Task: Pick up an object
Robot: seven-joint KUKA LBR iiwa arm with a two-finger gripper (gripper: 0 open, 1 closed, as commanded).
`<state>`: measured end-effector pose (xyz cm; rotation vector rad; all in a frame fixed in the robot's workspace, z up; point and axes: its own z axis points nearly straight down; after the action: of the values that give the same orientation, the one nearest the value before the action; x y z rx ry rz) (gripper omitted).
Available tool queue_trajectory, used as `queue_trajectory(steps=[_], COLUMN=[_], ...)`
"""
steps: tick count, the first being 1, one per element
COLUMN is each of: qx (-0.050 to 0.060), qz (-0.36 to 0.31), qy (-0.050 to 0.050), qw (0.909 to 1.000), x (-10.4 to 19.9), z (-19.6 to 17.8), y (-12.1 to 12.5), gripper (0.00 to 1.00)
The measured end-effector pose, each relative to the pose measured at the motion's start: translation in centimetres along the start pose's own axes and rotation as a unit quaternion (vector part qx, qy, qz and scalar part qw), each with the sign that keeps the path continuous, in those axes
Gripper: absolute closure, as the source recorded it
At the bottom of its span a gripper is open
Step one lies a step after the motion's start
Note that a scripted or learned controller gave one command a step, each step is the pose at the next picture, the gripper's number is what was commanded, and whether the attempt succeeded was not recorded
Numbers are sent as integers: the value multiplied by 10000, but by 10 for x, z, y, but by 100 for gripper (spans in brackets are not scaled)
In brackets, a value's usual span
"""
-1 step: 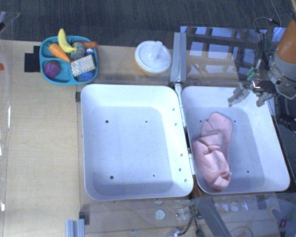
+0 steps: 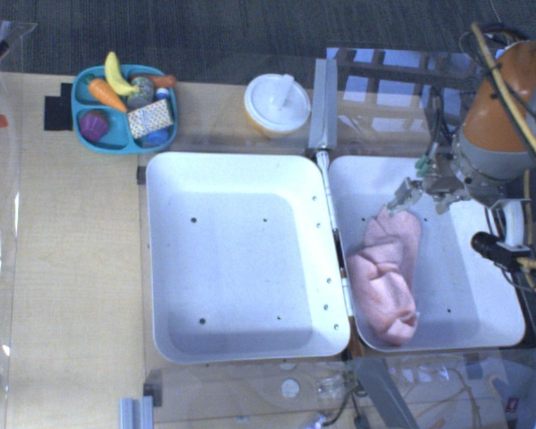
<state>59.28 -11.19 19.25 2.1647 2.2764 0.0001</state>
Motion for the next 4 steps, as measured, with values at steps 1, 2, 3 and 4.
queue_trajectory(steps=[1, 2, 3, 4], qx=[-9, -35, -76, -17], qz=[-187, -580, -520, -1172], qy=[1, -3, -22, -2], qw=[9998, 9983, 9986, 9931], x=[38, 3, 15, -10], z=[8, 97, 102, 95], y=[-21, -35, -18, -46], gripper=[0, 0, 0, 0])
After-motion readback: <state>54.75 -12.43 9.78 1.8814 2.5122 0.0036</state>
